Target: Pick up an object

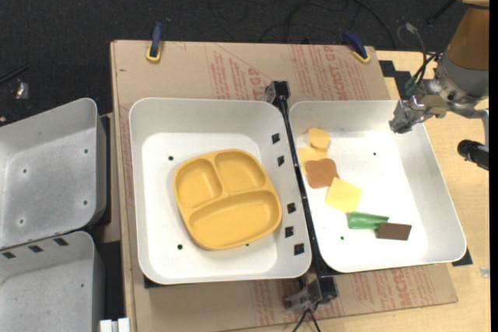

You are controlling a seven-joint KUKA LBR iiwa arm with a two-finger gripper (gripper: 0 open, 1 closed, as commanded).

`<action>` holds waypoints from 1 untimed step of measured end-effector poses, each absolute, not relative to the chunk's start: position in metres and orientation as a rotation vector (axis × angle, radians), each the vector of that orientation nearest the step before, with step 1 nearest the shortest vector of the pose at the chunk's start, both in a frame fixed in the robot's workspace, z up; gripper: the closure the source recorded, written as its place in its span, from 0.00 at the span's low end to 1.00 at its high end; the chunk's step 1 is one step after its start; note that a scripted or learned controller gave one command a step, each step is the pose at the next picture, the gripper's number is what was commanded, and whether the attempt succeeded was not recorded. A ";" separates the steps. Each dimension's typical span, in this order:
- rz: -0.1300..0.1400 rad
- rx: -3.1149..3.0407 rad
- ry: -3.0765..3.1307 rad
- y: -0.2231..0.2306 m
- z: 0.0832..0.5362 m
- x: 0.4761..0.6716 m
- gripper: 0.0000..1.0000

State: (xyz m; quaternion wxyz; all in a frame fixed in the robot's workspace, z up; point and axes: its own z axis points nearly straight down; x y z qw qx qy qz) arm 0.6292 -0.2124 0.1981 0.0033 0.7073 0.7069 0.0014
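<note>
At the right edge of the frame the arm is cut off, so I see only its orange band and grey wrist. The gripper hangs over the upper right rim of the right bin; it is small and dark there, and how it is set I cannot tell. Nothing is seen held by it. In this bin, toward its left side, lie a small round yellow piece, a brown square, a yellow square, a green piece and a dark brown block touching it. The left bin bears a yellow divided plate.
</note>
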 end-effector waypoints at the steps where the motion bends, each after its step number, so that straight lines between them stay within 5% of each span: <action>1: 0.003 2.216 2.221 -0.212 0.224 0.630 1.00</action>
